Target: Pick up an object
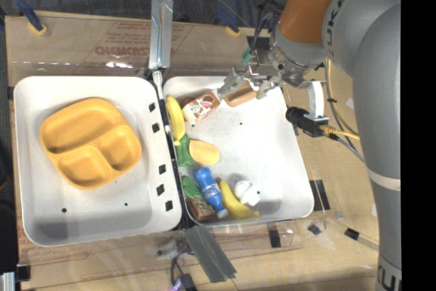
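Note:
My gripper [243, 87] hangs over the far edge of the right bin [272, 146], and a small brown cylinder-shaped piece [240, 97] shows between its fingers, lifted just off the bin floor. Right beside it to the left lies a brown and white snack packet [201, 105]. Along the bin's left wall lie a yellow banana-like piece [175, 118], a green item [182, 150] and a pale yellow wedge [203, 151]. Near the front are a blue bottle [208, 189], a second banana [236, 203] and a white item [248, 193].
The left bin [34, 215] holds a yellow divided tray [90, 141]. A metal bar [161, 31] stands at the back above the wall between the bins. A black cable fitting [305, 120] sticks out by the right bin's right rim. The arm's bulk covers the right side.

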{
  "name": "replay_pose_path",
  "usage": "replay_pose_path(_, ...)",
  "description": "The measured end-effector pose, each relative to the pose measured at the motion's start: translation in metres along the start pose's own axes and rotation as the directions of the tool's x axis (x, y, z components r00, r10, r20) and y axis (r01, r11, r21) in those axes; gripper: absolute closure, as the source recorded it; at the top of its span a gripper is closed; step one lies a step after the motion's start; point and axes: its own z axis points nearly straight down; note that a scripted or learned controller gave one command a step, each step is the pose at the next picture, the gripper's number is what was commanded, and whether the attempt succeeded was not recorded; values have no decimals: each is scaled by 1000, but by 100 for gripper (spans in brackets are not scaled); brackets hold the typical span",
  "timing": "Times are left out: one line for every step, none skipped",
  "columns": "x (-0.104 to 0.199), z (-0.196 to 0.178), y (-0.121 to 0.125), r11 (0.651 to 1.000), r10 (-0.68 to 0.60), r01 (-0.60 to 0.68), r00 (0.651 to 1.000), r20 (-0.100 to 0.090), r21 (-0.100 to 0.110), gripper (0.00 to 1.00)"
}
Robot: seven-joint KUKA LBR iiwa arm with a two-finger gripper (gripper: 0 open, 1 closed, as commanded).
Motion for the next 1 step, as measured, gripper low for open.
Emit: replay_pose_path(-9,109,32,999,-1,1,1000,4,-39,0)
